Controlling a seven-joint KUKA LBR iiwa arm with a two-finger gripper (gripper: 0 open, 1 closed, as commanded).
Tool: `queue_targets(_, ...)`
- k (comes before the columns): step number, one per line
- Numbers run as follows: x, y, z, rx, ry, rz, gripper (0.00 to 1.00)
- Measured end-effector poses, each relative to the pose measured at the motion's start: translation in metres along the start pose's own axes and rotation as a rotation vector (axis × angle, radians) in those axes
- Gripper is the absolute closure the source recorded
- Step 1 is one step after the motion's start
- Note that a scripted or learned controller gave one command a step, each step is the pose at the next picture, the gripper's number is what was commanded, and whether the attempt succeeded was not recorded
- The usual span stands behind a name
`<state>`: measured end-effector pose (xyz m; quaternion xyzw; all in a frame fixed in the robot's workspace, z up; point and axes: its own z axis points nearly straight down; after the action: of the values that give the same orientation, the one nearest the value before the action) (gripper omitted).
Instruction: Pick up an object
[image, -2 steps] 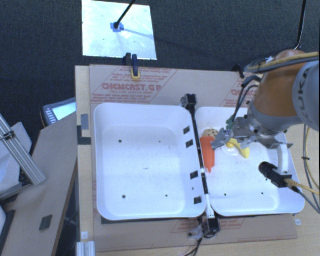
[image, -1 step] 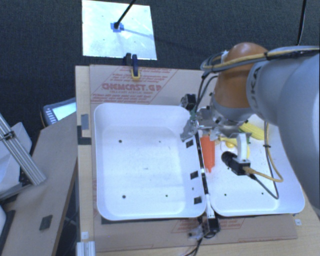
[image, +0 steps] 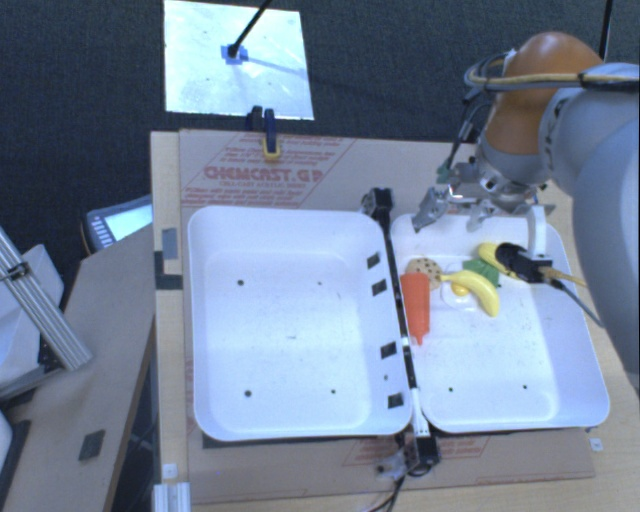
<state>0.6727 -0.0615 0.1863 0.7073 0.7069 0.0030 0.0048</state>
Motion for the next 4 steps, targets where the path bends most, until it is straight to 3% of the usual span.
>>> queue_targets(1, 0.016, -0.099, -0.023, 0.015, 0.004, 0.0, 0.0)
queue_targets(2, 0.045, -0.042, -0.01, 0.006, 0.003, -0.008, 0.0)
queue_targets(3, 0.077, -0.12, -0.035, 0.012, 0.004, -0.007, 0.0)
queue_targets(4, 0.075, -0.117, -0.045, 0.008, 0.003, -0.007, 1.0)
